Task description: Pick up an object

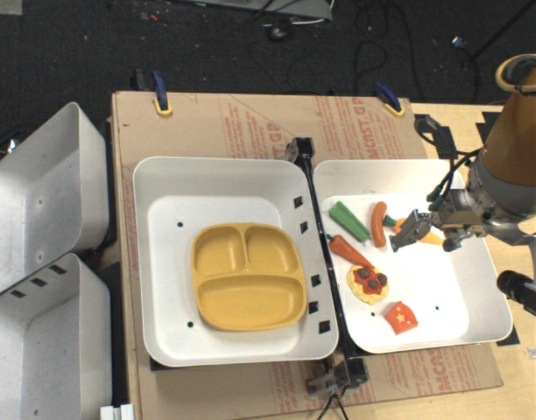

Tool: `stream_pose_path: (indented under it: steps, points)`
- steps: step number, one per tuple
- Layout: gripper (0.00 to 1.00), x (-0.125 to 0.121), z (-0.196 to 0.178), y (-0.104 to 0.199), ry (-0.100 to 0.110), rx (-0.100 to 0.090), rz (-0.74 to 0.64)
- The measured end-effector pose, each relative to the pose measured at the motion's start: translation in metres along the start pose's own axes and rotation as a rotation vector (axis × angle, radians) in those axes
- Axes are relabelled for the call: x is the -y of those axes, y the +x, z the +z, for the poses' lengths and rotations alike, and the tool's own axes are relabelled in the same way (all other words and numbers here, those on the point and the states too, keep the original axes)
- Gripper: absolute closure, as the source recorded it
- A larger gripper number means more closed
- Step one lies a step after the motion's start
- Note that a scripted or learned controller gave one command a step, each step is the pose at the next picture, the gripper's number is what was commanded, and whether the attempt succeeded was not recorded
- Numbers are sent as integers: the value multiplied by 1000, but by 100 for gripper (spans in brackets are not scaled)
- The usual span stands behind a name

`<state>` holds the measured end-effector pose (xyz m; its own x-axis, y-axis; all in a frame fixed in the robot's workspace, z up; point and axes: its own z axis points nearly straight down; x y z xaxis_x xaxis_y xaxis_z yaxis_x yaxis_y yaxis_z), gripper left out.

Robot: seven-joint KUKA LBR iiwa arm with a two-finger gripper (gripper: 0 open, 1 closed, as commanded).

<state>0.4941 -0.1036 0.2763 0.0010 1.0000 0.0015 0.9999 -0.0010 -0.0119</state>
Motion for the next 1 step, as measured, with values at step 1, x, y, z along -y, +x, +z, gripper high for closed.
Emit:
stream_pose_path:
  steps: [1]
  points:
    - [0, -2, -5, 0, -12, 1, -2]
